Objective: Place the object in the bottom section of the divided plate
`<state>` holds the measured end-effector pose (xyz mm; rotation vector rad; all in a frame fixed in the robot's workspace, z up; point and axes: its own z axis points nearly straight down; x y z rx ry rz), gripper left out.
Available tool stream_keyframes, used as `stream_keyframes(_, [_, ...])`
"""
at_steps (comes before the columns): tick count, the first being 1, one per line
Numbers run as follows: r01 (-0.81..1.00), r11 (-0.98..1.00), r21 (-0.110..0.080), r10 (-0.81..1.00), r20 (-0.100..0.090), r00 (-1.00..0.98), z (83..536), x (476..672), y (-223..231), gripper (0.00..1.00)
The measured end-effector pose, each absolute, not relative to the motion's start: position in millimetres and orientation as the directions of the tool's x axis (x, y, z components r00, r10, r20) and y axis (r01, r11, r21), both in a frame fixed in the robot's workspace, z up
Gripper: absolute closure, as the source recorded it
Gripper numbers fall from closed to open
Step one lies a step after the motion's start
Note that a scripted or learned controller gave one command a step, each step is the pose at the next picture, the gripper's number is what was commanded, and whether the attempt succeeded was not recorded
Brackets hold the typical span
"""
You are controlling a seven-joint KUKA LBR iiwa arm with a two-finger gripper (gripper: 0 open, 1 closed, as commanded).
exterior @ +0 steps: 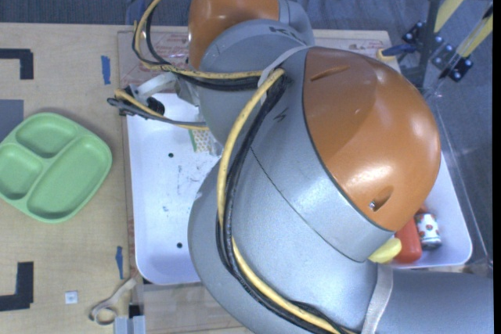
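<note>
The green plastic divided plate (53, 166) lies flat on the light wooden desk (63, 51), left of the shallow white left bin (160, 192) and apart from its rim. The plate's one large section faces the lower right; its two smaller sections sit at the top and at the left, so the dividing ridge runs roughly from lower left to upper right. In the near right corner of the white right bin (458, 246), three small items lie touching or just beside one another: a red object (409, 240), a yellow rounded object (385, 250) and a small white cylinder with red spots (427, 228). The arm covers part of each, so their long axes cannot be determined. The grey arm (313, 192) reaches in from the right across both bins, bent over the left bin, with two orange joint covers uppermost and a yellow-and-black cable (235, 145) looped along it. The arm's body hides the jaws; whether they are released or clenched cannot be told.
</note>
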<state>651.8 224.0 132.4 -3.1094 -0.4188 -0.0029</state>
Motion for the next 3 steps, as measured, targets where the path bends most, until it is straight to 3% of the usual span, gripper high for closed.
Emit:
stream_keyframes(1, [0.197,-0.98,-0.001,0.197,0.001,0.98,163.8,658.9,223.2,1.0])
stream_keyframes(2, [0.682,-0.732,-0.003,0.682,-0.005,0.732,132.3,640.0,226.6,1.0])
stream_keyframes(3, [0.43,-0.903,-0.001,0.43,-0.001,0.903,183.9,657.8,169.7,1.0])
